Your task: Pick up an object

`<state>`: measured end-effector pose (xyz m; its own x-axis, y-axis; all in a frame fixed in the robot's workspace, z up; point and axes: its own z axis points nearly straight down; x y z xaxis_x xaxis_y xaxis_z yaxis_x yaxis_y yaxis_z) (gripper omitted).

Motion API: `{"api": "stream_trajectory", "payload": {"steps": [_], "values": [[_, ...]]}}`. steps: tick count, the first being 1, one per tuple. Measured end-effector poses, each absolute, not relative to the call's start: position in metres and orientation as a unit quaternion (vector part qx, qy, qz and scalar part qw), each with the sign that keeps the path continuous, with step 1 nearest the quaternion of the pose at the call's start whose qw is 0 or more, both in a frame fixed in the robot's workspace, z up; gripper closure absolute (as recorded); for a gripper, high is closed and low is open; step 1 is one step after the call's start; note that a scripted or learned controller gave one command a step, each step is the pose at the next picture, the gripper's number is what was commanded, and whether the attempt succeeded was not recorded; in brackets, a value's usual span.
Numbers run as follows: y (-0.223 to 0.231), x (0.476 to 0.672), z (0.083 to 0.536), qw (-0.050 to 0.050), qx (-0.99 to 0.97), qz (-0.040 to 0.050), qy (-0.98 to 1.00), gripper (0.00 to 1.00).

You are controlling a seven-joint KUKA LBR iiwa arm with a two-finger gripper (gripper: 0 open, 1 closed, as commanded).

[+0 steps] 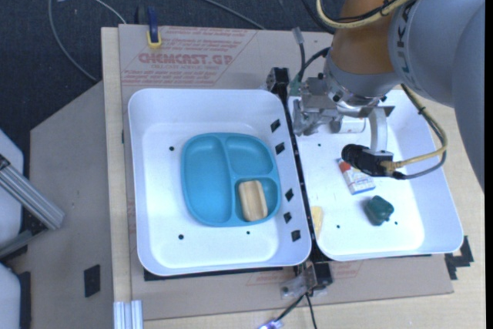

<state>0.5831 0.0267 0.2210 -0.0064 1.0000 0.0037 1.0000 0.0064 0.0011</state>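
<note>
In the left bin (pixel 154 119) lies a blue divided plate (pixel 219 173) with a tan block (pixel 252 199) in its lower right compartment. The right bin (pixel 420 158) holds a small red and white box (pixel 357 177), a dark green lump (pixel 378 209) and a pale yellow piece (pixel 316 219) by its left wall. My gripper (pixel 310 118) hangs low over the upper left part of the right bin, close to the divider between the bins. It is above and to the left of the box, with nothing visibly held.
A black cable plug (pixel 367 159) with a yellow cable (pixel 422 160) hangs off the wrist just above the box. The arm's grey and orange bulk (pixel 377 11) covers the right bin's far side. A cardboard sheet (pixel 192 54) lies under the bins.
</note>
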Motion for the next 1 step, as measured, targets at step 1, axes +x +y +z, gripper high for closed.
{"api": "stream_trajectory", "payload": {"steps": [1], "values": [[0.073, 0.5873, 0.2275, 0.001, -0.705, -0.0013, -0.709, 1.0]]}}
